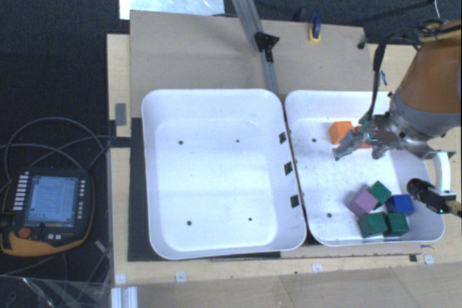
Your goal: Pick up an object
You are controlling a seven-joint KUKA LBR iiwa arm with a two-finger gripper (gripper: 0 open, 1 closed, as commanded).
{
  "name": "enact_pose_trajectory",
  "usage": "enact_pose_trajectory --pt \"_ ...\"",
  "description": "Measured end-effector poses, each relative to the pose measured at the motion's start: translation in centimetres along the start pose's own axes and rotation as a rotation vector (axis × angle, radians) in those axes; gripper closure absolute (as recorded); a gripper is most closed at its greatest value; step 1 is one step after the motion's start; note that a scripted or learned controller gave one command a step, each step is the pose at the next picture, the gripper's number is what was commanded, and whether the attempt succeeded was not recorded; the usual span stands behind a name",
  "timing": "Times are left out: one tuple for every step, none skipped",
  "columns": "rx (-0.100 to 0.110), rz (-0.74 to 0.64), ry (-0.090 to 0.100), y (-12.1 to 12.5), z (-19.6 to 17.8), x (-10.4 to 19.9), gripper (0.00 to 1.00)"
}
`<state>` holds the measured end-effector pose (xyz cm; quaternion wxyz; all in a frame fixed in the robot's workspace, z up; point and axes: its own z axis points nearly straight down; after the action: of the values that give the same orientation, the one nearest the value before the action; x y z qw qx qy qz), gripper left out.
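My gripper (362,147) hangs over the upper part of the right bin (317,223), its two fingers spread apart and open. An orange block (340,130) lies on the bin floor just up and left of the left finger (345,148), partly covered by the gripper body. Nothing is clearly held between the fingers. In the bin's lower right corner sits a cluster of blocks: a purple one (360,203), a green one (380,191), a blue one (399,204) and two dark green ones (372,226) (395,224).
The left bin (155,155) stands beside the right one, sharing a middle wall. A slanted metal pole (245,0) crosses the back of the bench. A teach pendant (47,209) lies off the bench to the left.
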<state>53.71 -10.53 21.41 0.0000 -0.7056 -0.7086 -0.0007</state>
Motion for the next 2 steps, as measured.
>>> enact_pose_trajectory --pt "-0.001 0.001 0.000 0.0 0.0 0.0 0.00" --pt "0.006 0.001 0.000 -0.1 5.8 0.9 0.00"
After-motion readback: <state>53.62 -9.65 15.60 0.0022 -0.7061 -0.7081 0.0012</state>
